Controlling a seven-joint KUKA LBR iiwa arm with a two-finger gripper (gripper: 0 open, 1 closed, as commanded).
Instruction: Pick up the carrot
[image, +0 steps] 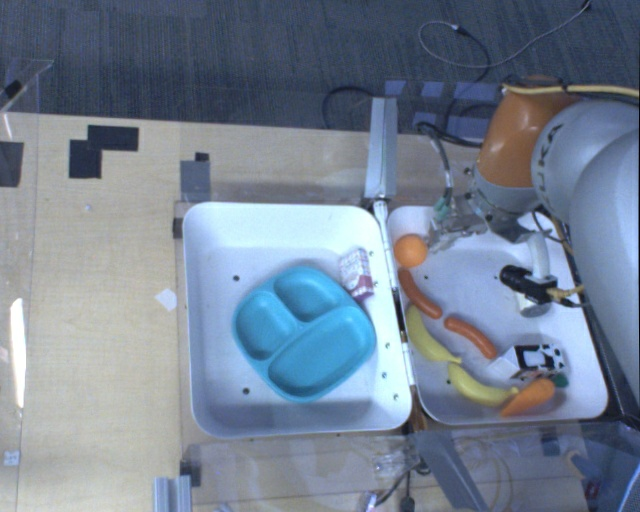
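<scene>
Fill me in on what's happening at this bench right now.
A grey robot arm reaches in over the right bin, its gripper near the far left corner beside an orange ball. The carrot it is meant to pick up lies untouched at the near right, by two bananas. A blue divided plate sits in the left bin.

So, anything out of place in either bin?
One thing: a small wrapped packet leans against the left bin's right wall, beside the blue plate. The carrot lies in the right bin's near corner, touching a banana.
</scene>
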